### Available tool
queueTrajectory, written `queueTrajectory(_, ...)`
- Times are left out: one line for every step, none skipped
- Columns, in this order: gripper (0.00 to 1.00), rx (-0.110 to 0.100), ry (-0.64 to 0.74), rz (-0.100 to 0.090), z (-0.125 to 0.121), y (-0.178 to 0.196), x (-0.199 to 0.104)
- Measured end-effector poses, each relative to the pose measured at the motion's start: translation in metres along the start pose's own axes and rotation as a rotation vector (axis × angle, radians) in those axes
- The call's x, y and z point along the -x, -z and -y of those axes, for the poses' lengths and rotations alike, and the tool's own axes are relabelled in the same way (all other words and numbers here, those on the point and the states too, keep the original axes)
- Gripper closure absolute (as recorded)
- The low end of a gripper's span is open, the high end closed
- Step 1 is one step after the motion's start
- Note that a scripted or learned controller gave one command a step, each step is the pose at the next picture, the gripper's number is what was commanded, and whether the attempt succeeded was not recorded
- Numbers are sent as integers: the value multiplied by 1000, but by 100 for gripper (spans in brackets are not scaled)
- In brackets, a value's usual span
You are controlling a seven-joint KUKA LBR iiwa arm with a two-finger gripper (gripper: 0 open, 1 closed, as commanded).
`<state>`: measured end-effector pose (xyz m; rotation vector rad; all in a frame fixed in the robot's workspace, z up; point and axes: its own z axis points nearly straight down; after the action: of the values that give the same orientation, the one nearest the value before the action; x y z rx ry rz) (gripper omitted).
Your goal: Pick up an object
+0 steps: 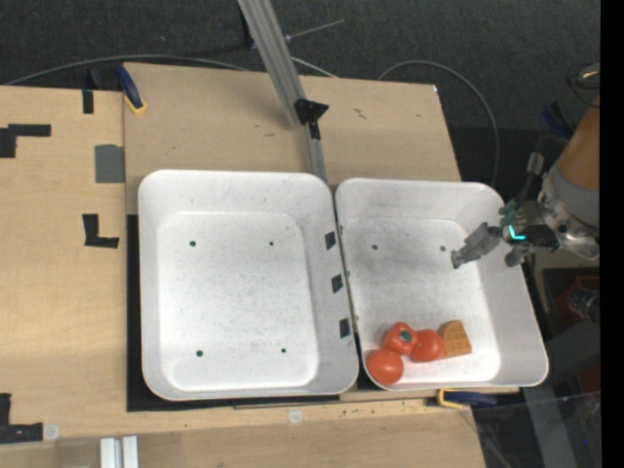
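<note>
Bench [390,125] | right bin [409,213] — red toys [405,344], waffle [454,338] | hand [478,245] — grip state unclear

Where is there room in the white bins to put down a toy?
The left bin shows bare floor wall to wall. In the right bin, the far half is free up to the end effector. The near edge is crowded: red toys beside a tan block.
</note>
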<state>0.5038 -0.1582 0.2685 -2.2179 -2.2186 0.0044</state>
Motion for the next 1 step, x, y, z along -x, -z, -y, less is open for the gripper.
queueTrajectory(0,4,2,1,-1,2,0)
